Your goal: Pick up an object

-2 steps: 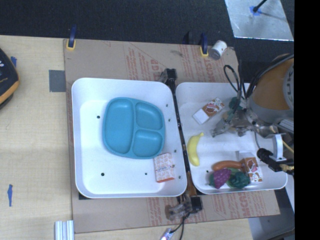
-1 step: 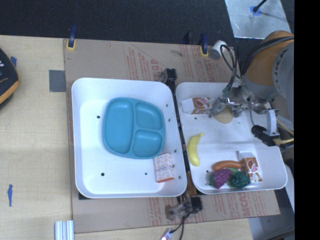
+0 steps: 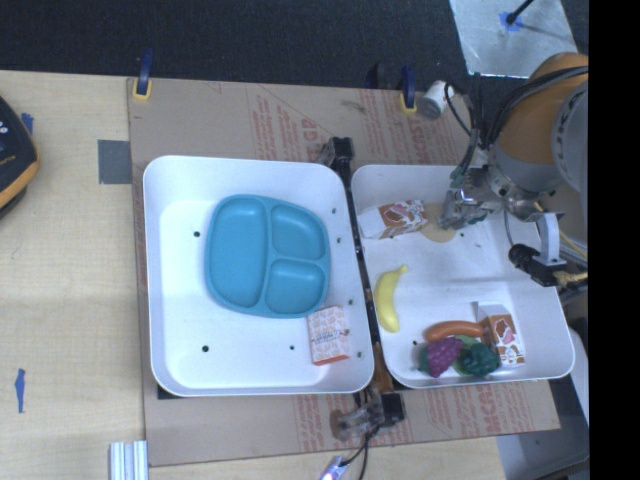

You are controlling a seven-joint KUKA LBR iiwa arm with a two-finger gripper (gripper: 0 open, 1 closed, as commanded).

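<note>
Right now the gripper (image 3: 462, 211) hangs low over the far part of the right bin (image 3: 545, 368), and whether the claw is open or shut cannot be told from this slanted view; nothing can be made out in its hold. Taking the gripper as landmark, the nearest thing is a small packet (image 3: 403, 217) just to its left, lying flat with its long axis running roughly left to right, one end pointing toward the claw. A tan scrap (image 3: 437, 234) sits beside that packet, almost under the claw. Farther off, down and to the left of the gripper, a banana (image 3: 388, 297) lies near the bin's left wall, its long axis running near-to-far with a slight curve and its tip pointing away toward the far side. Well apart, toward the near edge, sit a sausage (image 3: 455, 330), a purple piece (image 3: 442, 356), a green piece (image 3: 477, 361) and 1 carton (image 3: 503, 338). The packet looks the likeliest pick, since a short move left would reach it. The left bin (image 3: 160, 268) holds a blue tray (image 3: 268, 255) and a small box (image 3: 328, 334).
</note>
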